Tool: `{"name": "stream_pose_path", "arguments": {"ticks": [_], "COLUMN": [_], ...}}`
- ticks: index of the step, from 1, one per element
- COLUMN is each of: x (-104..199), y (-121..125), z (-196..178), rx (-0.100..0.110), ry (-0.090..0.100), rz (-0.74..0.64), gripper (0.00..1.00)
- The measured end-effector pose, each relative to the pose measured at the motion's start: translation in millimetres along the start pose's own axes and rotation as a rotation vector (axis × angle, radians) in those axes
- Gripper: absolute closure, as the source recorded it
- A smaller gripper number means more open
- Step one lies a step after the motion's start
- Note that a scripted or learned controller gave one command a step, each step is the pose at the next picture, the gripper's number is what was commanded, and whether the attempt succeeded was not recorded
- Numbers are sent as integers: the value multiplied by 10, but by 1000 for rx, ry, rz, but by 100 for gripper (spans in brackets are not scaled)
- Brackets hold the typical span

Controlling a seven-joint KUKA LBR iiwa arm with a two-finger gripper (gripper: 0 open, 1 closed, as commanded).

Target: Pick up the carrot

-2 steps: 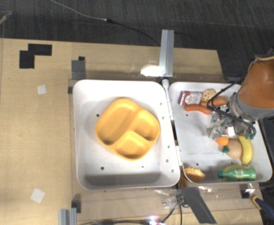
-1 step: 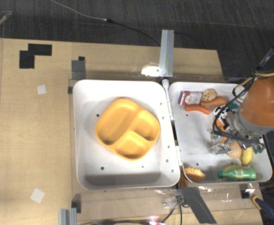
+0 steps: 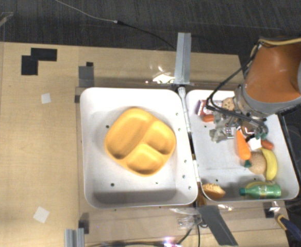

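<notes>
The orange carrot (image 3: 242, 145) lies in the right white bin (image 3: 217, 163), pointing roughly toward the front, with its top end tucked under the arm's wrist. My gripper (image 3: 223, 131) hangs low over the bin floor just left of the carrot's upper end. The grey arm with its orange band (image 3: 274, 73) reaches in from the right and hides the bin's back right corner.
A banana (image 3: 269, 163) and a brown round piece (image 3: 257, 163) crowd the carrot's right side. A green bottle (image 3: 261, 190) and a bread roll (image 3: 214, 190) lie at the front wall. Small red and tan items (image 3: 208, 112) sit behind the gripper. The left bin (image 3: 94, 138) holds a yellow divided plate (image 3: 140, 140).
</notes>
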State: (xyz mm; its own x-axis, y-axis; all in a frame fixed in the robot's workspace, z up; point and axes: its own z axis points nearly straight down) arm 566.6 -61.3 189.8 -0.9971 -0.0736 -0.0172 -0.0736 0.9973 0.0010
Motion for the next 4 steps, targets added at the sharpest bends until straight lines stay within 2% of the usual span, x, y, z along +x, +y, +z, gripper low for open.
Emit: {"name": "stream_pose_path", "arguments": {"ticks": [1,2,3,4], "x": [250,255,613,19], "y": [-408,-396,-529,-548], "z": [-927,-905,758,1007], "rx": [5,3,-1,2], "ry": [0,5,20,6], "rz": [-7,-9,32,-129], "gripper": [100,0,0,0]}}
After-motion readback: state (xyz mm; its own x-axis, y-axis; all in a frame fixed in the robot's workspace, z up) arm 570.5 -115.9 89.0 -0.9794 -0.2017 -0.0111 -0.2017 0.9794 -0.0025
